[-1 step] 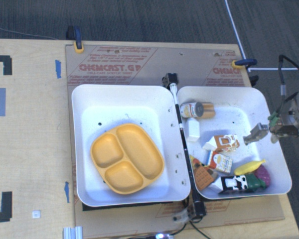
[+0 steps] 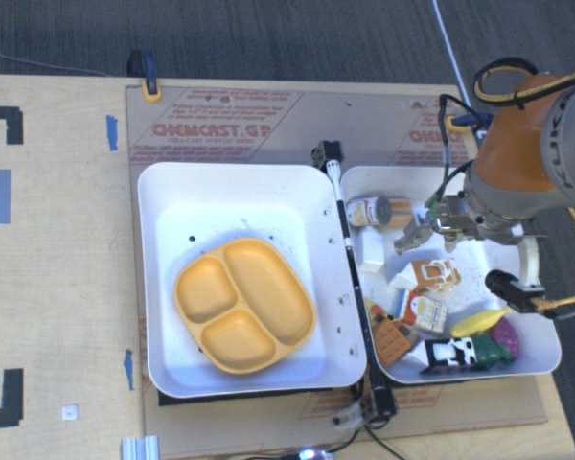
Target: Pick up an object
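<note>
Hovering over right white bin (image 2: pixel 546 353): gripper (image 2: pixel 439 226), finger state unclear, above small orange-and-white printed carton (image 2: pixel 435 276), lying flat.

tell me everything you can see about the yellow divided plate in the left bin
The yellow divided plate lies flat, face up, on the floor of the left bin, towards its near side. It is a rounded, smooth, plastic-looking dish with three compartments: one long one on the right and two smaller ones on the left. All three look empty. It sits turned at an angle to the bin's walls.
</note>
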